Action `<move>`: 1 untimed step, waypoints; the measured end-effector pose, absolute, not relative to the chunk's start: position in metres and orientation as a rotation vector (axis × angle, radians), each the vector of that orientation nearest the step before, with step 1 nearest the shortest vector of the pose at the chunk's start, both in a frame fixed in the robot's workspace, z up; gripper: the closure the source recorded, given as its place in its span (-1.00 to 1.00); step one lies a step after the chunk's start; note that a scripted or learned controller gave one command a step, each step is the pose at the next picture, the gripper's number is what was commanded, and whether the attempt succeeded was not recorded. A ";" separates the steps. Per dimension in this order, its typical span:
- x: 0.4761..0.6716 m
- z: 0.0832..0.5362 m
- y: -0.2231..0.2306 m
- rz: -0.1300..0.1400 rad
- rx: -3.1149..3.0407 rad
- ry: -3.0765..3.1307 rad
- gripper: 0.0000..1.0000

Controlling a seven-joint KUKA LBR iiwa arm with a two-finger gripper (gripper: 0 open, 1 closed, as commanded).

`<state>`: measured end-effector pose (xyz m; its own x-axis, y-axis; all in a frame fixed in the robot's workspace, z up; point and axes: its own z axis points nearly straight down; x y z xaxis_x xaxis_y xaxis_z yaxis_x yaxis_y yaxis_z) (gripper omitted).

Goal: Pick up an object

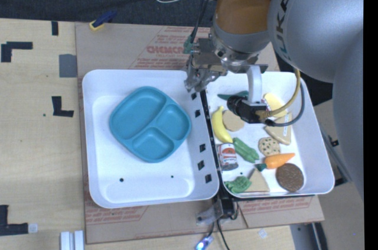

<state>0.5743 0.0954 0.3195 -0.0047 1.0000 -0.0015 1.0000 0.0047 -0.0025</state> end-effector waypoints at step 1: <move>0.513 0.301 0.099 0.008 -2.218 -2.220 1.00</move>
